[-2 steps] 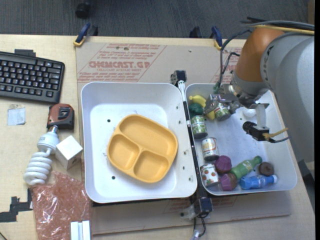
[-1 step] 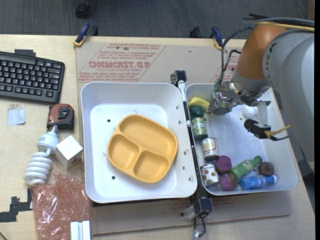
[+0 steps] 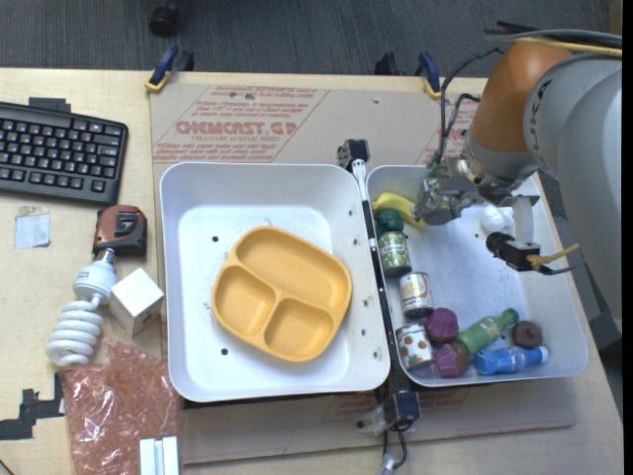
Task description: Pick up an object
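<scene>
Landmark: right bin (image 3: 554, 305).

Arm enters over bin's far right corner, orange band above wrist.

Gripper (image 3: 433, 206) low at bin's far left corner; whether it is apart or closed, cannot tell (wrist body hides the tips).

Left of bin: yellow divided plate (image 3: 282, 293) in neighbouring bin, out of play.

Likely target: yellow banana-like object (image 3: 396, 206), in same far left corner, just left of gripper, long axis roughly across bin. Green bottle (image 3: 393, 245) just nearer camera along left wall. Nothing seen held.

Judgement: short leftward shift decides the grasp.
</scene>
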### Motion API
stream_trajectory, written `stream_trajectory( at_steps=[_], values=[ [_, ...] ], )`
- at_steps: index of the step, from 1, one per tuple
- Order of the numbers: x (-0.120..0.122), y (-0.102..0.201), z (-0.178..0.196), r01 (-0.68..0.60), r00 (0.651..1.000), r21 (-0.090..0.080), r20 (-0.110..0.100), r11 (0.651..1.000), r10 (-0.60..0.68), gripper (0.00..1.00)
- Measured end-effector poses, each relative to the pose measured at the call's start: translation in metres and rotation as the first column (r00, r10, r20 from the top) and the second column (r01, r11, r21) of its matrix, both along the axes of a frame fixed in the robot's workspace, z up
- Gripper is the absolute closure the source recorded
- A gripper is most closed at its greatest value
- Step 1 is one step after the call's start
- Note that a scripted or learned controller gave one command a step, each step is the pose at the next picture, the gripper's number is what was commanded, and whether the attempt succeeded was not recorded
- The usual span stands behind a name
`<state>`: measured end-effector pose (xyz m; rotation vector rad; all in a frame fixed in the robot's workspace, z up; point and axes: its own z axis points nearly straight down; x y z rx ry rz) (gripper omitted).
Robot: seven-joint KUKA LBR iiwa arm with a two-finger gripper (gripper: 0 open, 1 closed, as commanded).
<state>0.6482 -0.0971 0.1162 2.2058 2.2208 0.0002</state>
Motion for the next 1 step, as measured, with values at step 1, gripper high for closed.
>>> stream_trajectory(
  at_steps=[1],
  values=[
    [0.0109, 0.0764, 0.0766, 0.005, 1.0, 0.007, -0.007, 1.0, -0.005, 1.0]
  ],
)
